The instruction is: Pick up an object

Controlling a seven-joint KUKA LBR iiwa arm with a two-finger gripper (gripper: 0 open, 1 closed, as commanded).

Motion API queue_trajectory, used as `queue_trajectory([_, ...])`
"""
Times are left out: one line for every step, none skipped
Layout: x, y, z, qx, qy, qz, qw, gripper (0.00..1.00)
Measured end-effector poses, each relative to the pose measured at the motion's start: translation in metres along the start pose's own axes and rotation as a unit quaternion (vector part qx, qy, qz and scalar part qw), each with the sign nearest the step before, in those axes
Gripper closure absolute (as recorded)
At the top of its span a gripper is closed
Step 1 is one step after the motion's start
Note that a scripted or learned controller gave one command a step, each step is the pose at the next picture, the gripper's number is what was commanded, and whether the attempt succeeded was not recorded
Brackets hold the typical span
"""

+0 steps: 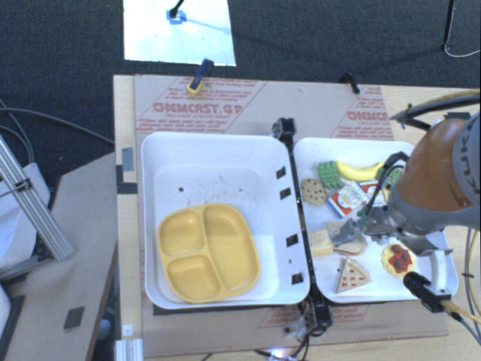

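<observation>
The right bin (312,150) holds several toy foods: a banana (358,171), a green leafy piece (328,175), a chocolate-chip cookie (313,192), a red and white packet (347,198), a pale cheese block (320,243), a pizza slice (351,276) and a small round pizza (397,259). My gripper (347,233) hangs low over the middle of this bin, just right of the cheese block and below the packet. Its grey fingers sit on or just above a tan, bread-like piece (353,244), and I cannot see their spacing.
A yellow divided tray (208,253) lies in the left bin (218,156). A black divider with clips (294,209) runs between the bins. The arm's orange band (443,168) covers the right bin's far right side.
</observation>
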State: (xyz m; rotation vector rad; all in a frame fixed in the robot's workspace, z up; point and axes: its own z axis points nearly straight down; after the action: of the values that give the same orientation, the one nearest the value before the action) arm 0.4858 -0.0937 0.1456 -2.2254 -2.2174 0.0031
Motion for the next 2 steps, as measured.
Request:
queue_trajectory([0.0089,0.0051,0.0581,-0.008,-0.001,-0.001,1.0000,0.00])
queue_trajectory([0.0077,0.0066,0.0548,-0.011,-0.001,-0.001,0.9999,0.00])
